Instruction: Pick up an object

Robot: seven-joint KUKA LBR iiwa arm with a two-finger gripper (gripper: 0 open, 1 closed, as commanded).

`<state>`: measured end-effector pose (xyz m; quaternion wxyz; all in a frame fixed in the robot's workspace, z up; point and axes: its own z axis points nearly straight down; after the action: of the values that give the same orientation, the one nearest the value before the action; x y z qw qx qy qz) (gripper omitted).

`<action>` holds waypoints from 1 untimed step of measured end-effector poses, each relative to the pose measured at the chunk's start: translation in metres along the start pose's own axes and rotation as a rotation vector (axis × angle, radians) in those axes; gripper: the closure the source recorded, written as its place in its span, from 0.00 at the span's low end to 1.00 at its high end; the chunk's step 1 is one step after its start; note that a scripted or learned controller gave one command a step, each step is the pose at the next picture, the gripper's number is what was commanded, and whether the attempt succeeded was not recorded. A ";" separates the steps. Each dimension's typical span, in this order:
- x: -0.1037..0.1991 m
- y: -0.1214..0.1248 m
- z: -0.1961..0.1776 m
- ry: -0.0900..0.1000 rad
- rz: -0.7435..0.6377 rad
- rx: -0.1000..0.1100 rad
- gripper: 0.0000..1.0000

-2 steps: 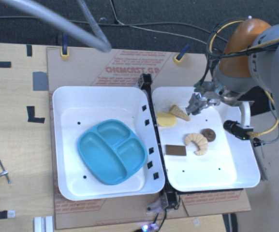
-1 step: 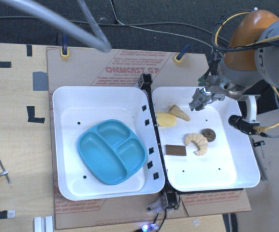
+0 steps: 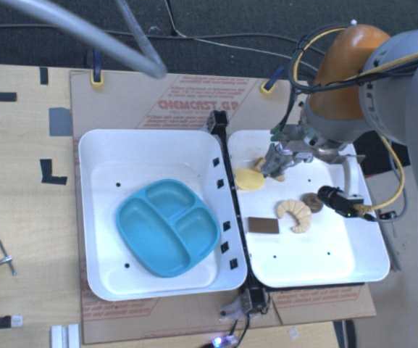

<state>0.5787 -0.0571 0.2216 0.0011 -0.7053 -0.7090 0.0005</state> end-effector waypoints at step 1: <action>0.058 -0.016 0.006 -0.001 0.001 0.001 1.00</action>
<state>0.5620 0.0013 0.2154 0.0012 -0.7056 -0.7086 0.0011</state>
